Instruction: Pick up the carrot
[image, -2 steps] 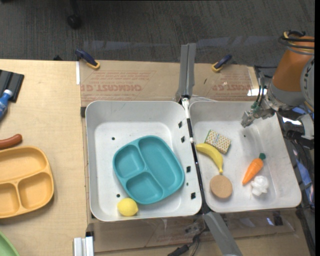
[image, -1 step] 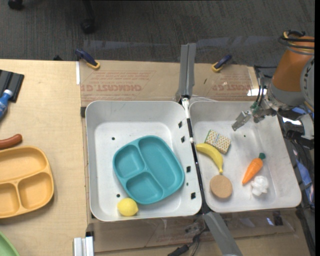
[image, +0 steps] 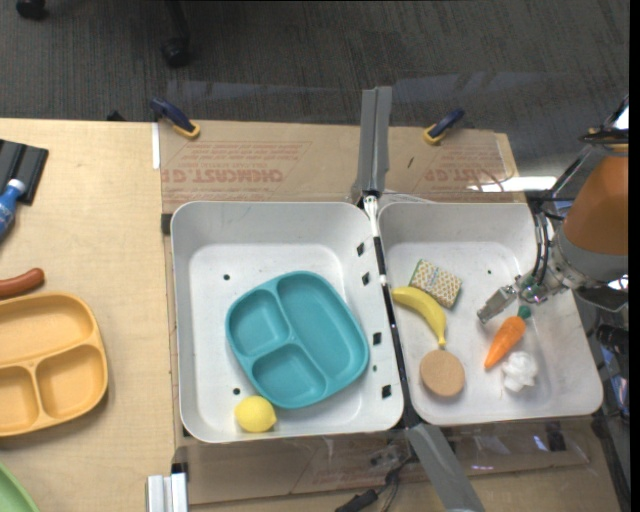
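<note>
The carrot (image: 504, 342), orange with a small green top, lies at a slant in the right bin (image: 560, 400), near its right side. My gripper (image: 512, 300) hangs just above the carrot's green end, reaching in from the right under the arm's orange band (image: 603, 205). Nothing is lifted; the carrot rests on the bin floor.
Also in the right bin are a banana (image: 425, 310), a speckled sponge block (image: 436, 282), a round tan disc (image: 441, 372) and a white crumpled lump (image: 519, 371) beside the carrot's tip. The left bin (image: 200, 250) holds a teal divided plate (image: 295, 340) and a yellow ball (image: 255, 413).
</note>
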